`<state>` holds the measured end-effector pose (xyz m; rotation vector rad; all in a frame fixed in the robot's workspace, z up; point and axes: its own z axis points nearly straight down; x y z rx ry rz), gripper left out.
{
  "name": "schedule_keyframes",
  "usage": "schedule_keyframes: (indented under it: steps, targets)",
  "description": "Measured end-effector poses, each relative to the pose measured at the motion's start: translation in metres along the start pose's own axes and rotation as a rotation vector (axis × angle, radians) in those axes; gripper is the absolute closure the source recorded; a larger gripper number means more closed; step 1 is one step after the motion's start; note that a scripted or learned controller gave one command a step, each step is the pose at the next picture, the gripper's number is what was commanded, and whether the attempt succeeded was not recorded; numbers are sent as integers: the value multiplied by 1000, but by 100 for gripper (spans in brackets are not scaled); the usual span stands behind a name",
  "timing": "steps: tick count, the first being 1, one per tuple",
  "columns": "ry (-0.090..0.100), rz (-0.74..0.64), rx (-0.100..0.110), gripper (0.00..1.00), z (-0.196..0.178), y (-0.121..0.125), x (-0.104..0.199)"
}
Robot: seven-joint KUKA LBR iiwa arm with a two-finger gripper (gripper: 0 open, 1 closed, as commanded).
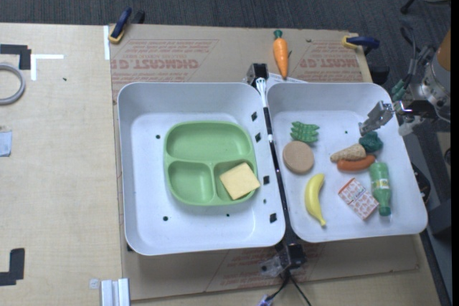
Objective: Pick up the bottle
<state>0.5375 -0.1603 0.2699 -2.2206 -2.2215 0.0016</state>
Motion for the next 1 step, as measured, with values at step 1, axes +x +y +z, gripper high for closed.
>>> schedule_keyframes:
  steps: [1]
  targets:
    - [-1,-1,0,100,-9,0,0]
